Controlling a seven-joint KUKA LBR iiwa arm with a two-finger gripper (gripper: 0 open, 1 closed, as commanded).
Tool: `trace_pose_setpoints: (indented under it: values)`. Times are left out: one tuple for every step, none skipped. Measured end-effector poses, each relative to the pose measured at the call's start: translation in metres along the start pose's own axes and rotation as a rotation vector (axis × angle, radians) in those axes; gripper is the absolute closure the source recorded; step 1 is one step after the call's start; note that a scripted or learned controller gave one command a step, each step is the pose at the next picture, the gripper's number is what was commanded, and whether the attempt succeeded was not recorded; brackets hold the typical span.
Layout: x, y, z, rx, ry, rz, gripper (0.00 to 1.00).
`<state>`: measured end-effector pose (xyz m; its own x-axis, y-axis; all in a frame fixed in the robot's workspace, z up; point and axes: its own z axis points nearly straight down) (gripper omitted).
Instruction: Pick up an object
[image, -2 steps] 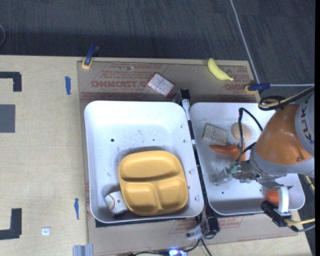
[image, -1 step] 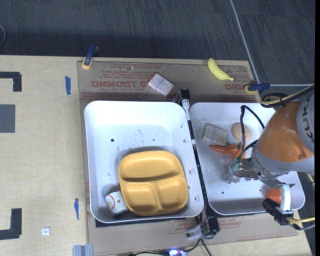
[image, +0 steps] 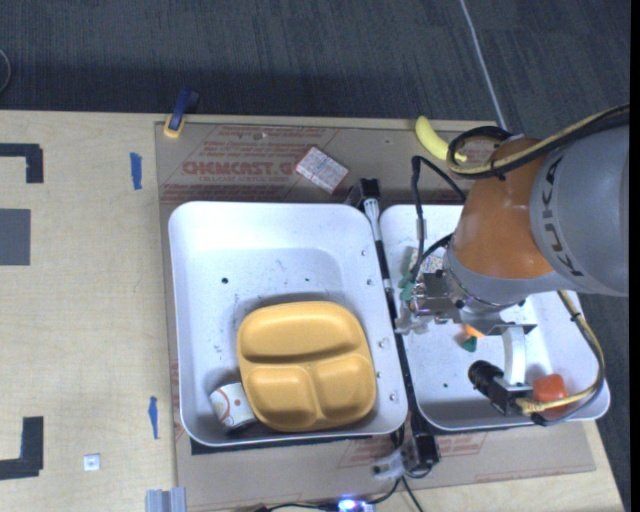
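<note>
In the left bin (image: 210, 260), a yellow divided tray (image: 305, 362) lies toward the front wall. A small white ball (image: 230, 403) is tucked against its lower-left corner. My gripper (image: 425, 305) hangs low over the right bin (image: 445, 395), near its left wall; whether it is parted or closed I cannot tell. Just right of it lies a small orange piece (image: 467, 342), and an orange block (image: 550, 385) sits near the front-right corner.

Tray (image: 305, 365) in left bin (image: 200, 260) (small item (image: 229, 403) alongside)
</note>
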<state>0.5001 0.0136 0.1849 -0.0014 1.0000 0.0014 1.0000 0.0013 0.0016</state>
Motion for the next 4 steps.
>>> trace_pose_setpoints:
  values:
    - [-0.001,0.0,0.0,0.0,-0.001,0.001,0.0]
    - [-0.056,-0.005,0.042,-0.005,0.016,-0.011,0.0]
    - [-0.064,-0.005,0.053,-0.005,0.021,-0.012,0.0]
    - [-0.07,-0.003,0.058,-0.005,0.022,-0.012,0.0]
